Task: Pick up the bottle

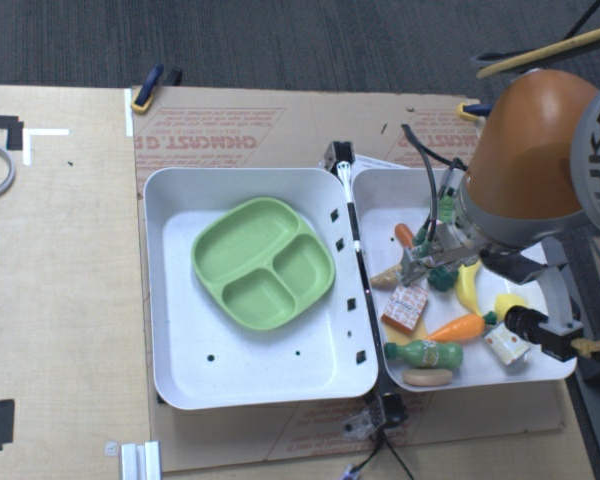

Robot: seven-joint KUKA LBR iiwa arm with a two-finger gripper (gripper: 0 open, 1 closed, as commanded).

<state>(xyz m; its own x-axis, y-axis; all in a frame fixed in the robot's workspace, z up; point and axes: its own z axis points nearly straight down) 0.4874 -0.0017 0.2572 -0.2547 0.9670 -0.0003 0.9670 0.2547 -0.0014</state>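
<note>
The bottle (pixel 425 354) is small and green with a label. It lies on its side near the front edge of the right bin (pixel 378 216), its cap pointing left. My gripper (pixel 421 260) hangs low over the middle of that bin, below the orange band of the arm (pixel 525 158). It sits above a tan toy (pixel 385 279) and a red and white box (pixel 405 308), a good way behind the bottle. The arm hides part of the bin's right side.
Around the bottle lie an orange carrot (pixel 455 329), a bun-like toy (pixel 427 377), a banana (pixel 467 286), a yellow piece (pixel 510 305) and a white block (pixel 507 346). A green divided plate (pixel 265 263) rests in the left bin (pixel 180 353).
</note>
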